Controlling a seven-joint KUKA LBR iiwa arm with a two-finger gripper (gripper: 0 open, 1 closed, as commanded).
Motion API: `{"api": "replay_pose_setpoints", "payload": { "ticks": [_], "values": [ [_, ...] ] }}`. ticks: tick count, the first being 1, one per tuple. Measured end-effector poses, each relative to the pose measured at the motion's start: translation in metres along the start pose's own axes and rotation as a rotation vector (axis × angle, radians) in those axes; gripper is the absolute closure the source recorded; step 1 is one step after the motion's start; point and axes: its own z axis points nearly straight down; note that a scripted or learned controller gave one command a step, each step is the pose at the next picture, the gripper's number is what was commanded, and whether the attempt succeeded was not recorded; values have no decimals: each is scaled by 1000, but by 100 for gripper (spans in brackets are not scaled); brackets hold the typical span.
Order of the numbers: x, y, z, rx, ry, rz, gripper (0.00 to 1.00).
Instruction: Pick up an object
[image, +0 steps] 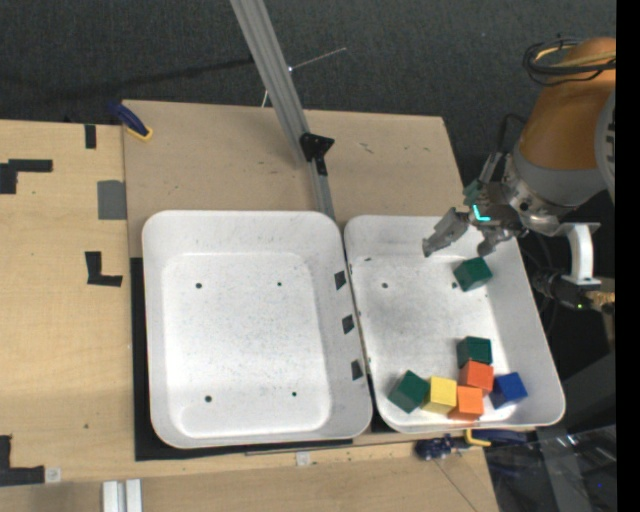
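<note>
Gripper (468, 236) hangs w/ fingers spread over the right bin (400, 300), green block (472, 272) lying loose just below its tips, so a descent slightly off-centre could prob. knock the block toward the bin wall instead of pinching it.

text: none legible | labels: none | numbers: none | signs: none on bench, bins or arm

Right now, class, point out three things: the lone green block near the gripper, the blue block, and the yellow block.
lone green block (472, 272), camera view, its top face.
blue block (509, 388), camera view, its top face.
yellow block (443, 391), camera view, its top face.
</note>
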Motion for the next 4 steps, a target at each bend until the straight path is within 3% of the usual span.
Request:
{"api": "replay_pose_setpoints", "payload": {
  "ticks": [1, 4],
  "values": [
    [0, 1, -3, -5, -1, -2, 0],
    [-12, -6, 140, 1, -2, 0, 0]
  ]
}}
